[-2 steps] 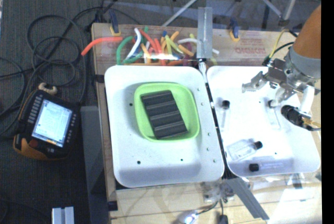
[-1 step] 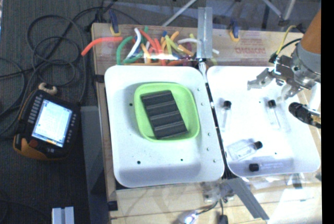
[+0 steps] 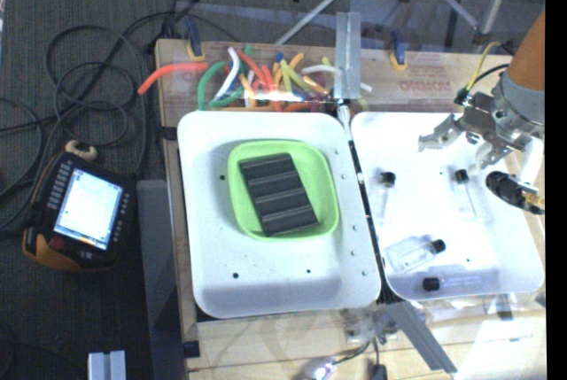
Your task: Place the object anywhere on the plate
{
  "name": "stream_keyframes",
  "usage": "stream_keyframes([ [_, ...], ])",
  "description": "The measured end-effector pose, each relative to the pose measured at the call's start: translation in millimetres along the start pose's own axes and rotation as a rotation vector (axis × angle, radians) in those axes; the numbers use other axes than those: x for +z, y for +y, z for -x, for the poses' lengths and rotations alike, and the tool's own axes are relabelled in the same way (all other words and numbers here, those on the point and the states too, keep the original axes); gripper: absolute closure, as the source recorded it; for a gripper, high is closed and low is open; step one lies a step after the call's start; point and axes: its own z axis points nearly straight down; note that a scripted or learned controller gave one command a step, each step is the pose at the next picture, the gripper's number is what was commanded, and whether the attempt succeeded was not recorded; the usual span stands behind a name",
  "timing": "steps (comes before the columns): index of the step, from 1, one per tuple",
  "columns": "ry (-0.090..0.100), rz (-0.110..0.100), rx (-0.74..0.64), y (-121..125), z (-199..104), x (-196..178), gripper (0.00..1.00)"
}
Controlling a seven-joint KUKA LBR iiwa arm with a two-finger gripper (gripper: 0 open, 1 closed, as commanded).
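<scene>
Claw (image 3: pixel 469 137) fingers spread, holding nothing, above right bin (image 3: pixel 523 267) | dark object (image 3: pixel 279 193) on green plate (image 3: pixel 239 183)

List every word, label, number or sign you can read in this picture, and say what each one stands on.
Nothing here is legible.
Red printed lettering on the wooden board behind the white bins: too blurred to read.
Lit screen of the orange and black handheld pendant on the floor: shows content, too small to read.
Dark ribbed block on the green plate: no markings seen.
</scene>
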Motion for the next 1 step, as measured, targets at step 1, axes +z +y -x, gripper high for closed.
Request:
stream_keyframes([
  [1, -0.001, 0.003, 0.106, -33.9, 13.3, -78.7, 0.00],
])
